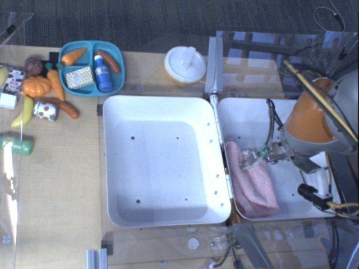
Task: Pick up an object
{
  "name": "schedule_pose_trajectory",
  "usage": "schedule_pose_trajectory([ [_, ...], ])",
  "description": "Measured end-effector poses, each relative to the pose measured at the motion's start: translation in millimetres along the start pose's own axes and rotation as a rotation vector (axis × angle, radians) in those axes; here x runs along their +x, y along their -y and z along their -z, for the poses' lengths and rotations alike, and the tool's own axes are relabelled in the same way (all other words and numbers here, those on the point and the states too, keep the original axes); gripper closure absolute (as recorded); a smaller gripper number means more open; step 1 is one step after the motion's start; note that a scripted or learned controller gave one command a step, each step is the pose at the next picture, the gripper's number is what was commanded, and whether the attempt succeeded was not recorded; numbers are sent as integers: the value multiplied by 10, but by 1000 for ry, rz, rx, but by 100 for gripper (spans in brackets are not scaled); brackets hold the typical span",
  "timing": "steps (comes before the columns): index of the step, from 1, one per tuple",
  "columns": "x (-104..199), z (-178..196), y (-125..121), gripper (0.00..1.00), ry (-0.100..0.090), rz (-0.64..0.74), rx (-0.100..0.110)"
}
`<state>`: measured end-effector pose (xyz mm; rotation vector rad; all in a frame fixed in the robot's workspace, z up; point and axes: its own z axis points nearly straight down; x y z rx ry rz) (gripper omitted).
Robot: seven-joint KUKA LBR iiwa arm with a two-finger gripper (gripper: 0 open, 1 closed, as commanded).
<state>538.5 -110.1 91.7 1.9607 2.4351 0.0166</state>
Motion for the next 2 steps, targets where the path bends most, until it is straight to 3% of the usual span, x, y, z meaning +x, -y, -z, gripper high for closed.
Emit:
schedule_pose_trajectory([
  [1,151,-9,-291,0,0,-116,3],
  [2,163,113,-322,100,-1,-112,-4],
])
